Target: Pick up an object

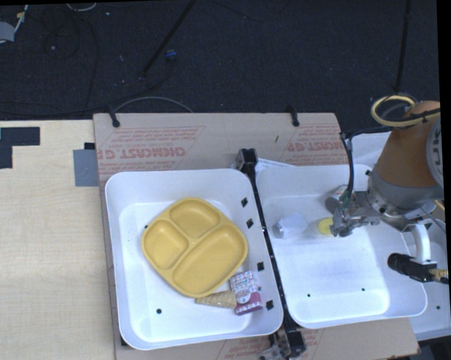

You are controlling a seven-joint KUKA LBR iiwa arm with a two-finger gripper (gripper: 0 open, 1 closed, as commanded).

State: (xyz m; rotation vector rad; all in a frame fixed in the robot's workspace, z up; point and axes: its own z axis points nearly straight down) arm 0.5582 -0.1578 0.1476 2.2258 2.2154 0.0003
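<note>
At right of centre, the end effector (339, 224) hangs low in the right bin (342, 297), beside a small yellow object (325, 225); whether it is clenched or released, I cannot tell.

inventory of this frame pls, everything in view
bins: 2, white, side by side on the bench
plate: 1, yellow, three compartments, in the left bin
packet: 1, red and white, left bin, beside the plate's lower right edge
cone-shaped piece: 1, tan, left bin, under the plate's lower edge, touching the packet
small object: 1, pale bluish-white, right bin, near its left wall
small object: 1, yellow, right bin, right at the gripper
cardboard sheet: 1, brown with red print, under the bins
arm: 1, grey with orange band, over the right bin
gripper: 1, metal, low in the right bin
</note>
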